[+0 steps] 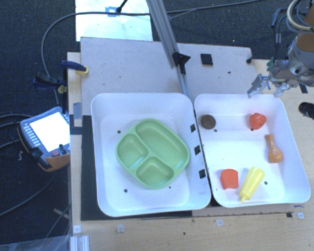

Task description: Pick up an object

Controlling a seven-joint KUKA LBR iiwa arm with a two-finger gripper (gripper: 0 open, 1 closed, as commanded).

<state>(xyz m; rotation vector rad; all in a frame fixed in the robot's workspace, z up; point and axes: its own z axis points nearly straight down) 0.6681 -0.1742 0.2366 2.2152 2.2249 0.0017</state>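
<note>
Hand [267,86] at the far right, fingers spread and holding nothing, just past the far rim of the right bin [298,167]. Grey arm with orange band [306,42] rising behind it toward the top right corner.

Inside that bin, nearest the hand: a red lump [257,121] near the far wall. Left of it, a small brown round thing [208,122] close to the bin's left edge. Along the right side, an orange bottle-shaped piece [273,149], lying down. Toward the near side, a red-orange block [230,179] with a yellow bottle [251,183] just beside it on the right, tilted.

In the left bin [105,192], a green divided plate [153,153] with three compartments, lying flat in the middle.

Both bins side by side on the table [131,61]. Off its left edge, a handheld screen unit [46,138] on the dark floor [21,35] among cables.
</note>
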